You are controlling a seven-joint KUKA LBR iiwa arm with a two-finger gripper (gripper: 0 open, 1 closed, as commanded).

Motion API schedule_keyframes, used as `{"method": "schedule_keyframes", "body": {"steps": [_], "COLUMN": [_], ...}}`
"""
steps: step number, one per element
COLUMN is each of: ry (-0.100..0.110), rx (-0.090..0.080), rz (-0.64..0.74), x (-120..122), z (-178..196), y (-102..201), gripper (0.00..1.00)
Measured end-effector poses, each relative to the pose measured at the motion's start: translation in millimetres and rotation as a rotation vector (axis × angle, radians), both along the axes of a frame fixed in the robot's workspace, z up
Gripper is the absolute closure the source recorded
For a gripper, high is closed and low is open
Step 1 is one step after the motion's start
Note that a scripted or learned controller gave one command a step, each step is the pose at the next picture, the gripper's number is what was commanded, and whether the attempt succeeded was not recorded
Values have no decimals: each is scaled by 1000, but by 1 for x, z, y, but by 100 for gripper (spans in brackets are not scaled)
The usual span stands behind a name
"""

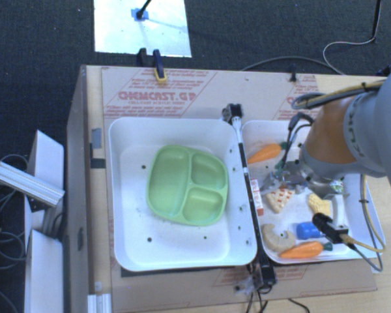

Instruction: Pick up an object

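Note:
The right bin [263, 129] holds several toy foods. An orange carrot [265, 152] lies at its far left. A pale wedge with red dots [280, 199] sits in the middle, with a yellow piece [320, 205] to its right. Toward the front are a blue block [307, 229], a beige round piece [278, 238] and a second carrot [302, 250]. My gripper [282, 177] hangs low over this bin, between the far carrot and the wedge. The wrist covers most of it.
The left bin [127, 175] holds a green divided plate [188, 184]. A black rod [242, 155] runs along the divide between the bins. My grey and orange arm [352, 132] covers the right bin's far right part.

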State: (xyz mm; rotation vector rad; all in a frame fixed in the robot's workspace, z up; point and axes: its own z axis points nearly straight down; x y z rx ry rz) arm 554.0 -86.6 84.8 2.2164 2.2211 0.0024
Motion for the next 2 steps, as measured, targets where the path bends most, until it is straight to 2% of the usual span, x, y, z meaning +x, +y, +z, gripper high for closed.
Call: {"method": "schedule_keyframes", "body": {"steps": [1,2], "ry": [0,0], "rx": [1,3], "rz": [2,2], "x": [0,13], "z": [10,133], "y": [0,89], "gripper": [100,100]}}
